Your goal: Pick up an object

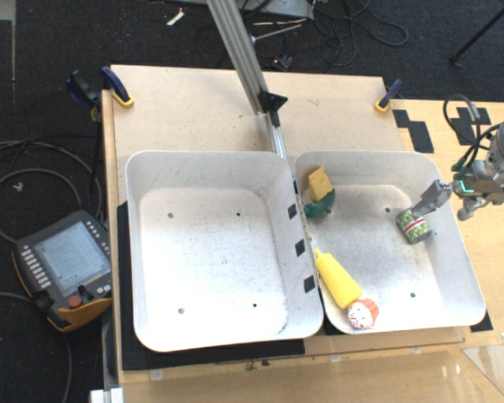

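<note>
The right bin (454,263) holds three things. A small green can with a red and white label (416,226) lies near its right side. A yellow block rests on a dark green object (319,195) at the bin's left wall. A long yellow toy (338,280) with a red and white end (362,314) lies at the front left. My gripper (448,207) reaches in from the right, over the bin's right rim. Its fingers stand open. The left finger (431,198) points down at the can, just above it. Nothing sits between the fingers.
The left bin (206,242) lies beside the right one. A metal pole (239,44) slants from the back down to the seam between the bins. A teach pendant (63,263) sits on the floor at the left. Clamps (116,86) grip the bench's back corners.
</note>
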